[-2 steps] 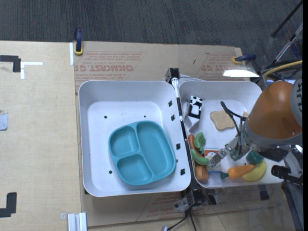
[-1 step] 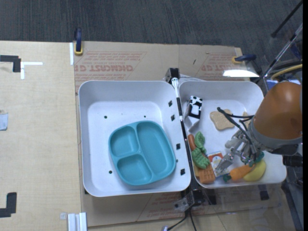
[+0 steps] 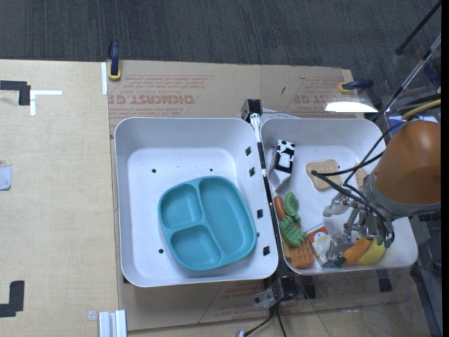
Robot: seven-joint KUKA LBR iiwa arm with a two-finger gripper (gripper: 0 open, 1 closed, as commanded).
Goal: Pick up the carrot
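The carrot (image 3: 356, 250) lies low in the right bin (image 3: 337, 137), an orange piece pressed close against a yellow piece (image 3: 374, 254) near the front wall, so it sits in a crowded corner, not on open floor. Around it are other toy foods: a green leafy piece (image 3: 291, 220) beside a small red one (image 3: 279, 206) along the bin's left wall, an orange waffle-like piece (image 3: 302, 258) at the front, a small packet (image 3: 320, 242) between them, a tan bread slice (image 3: 323, 172) further back, and a black-and-white item (image 3: 283, 156) near the rear left corner. This clutter likely explains why the jaws (image 3: 351, 230) come almost straight down over the carrot; a slanted approach would push into the neighbours. The left bin (image 3: 140, 153) holds only a teal divided plate (image 3: 206, 222) and plays no part here. The arm (image 3: 410, 163) reaches in from the right, its orange band above the wrist, with cables trailing across the bin's rear edge, and the wrist points down into the front right corner. The jaws hang just above or at the carrot's left end, but the metal parts blur together, so I cannot tell whether they are open, closed or gripping anything.
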